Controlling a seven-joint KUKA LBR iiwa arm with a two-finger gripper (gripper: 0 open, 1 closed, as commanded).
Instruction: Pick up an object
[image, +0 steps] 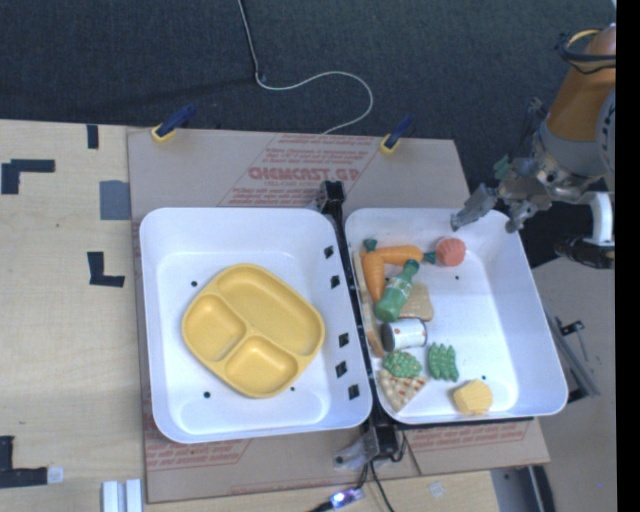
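Yellow block (473, 397) nearest; hand (487, 209) above right bin's (535, 300) far rim.

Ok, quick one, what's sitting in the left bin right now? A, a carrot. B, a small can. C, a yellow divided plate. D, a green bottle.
C: the yellow divided plate lies alone in the left bin, while the green bottle, carrot and small can all lie in the right bin.
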